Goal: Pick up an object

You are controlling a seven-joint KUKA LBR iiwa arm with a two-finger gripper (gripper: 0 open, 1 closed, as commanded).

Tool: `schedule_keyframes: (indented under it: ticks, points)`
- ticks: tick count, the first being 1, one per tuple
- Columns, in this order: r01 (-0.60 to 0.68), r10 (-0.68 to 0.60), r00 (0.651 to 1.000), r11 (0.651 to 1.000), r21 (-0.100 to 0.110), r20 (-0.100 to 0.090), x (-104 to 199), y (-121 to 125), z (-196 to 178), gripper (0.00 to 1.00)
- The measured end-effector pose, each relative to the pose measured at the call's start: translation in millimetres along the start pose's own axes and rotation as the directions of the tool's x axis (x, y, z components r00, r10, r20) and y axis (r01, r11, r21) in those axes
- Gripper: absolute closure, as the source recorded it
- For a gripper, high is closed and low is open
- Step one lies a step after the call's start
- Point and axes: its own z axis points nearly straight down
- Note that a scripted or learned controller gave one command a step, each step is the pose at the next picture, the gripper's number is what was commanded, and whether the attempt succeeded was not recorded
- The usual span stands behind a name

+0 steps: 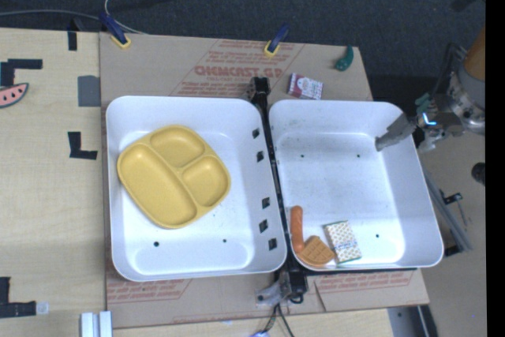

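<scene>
Two white bins (126, 249) — one yellow tray (173, 176) left, three small items (322, 241) right — tool (398, 134) state unclear.

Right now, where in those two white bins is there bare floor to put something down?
Most of the right bin is bare, above the hot dog, waffle and small packet crowding its near-left corner. The left bin has a strip below the yellow divided plate.

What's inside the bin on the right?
In the right bin, near its front edge: an orange stick, a waffle and a patterned packet. Whatever lies beneath them is covered.
</scene>
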Motion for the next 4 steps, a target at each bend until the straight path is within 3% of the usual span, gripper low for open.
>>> schedule_keyframes:
  ticks: [1,2,3,4]
  points:
    - [0.002,-0.002,1.0,1.0,0.003,-0.002,93.1,31.8,108.7,0.0]
    - [0.002,-0.002,1.0,1.0,0.001,-0.001,206.3,12.0,94.4,0.0]
    - [0.003,-0.003,1.0,1.0,0.002,-0.002,206.6,12.3,85.2,1.0]
    - [0.001,-0.001,1.0,1.0,0.0,0.0,244.3,99.1,87.6,1.0]
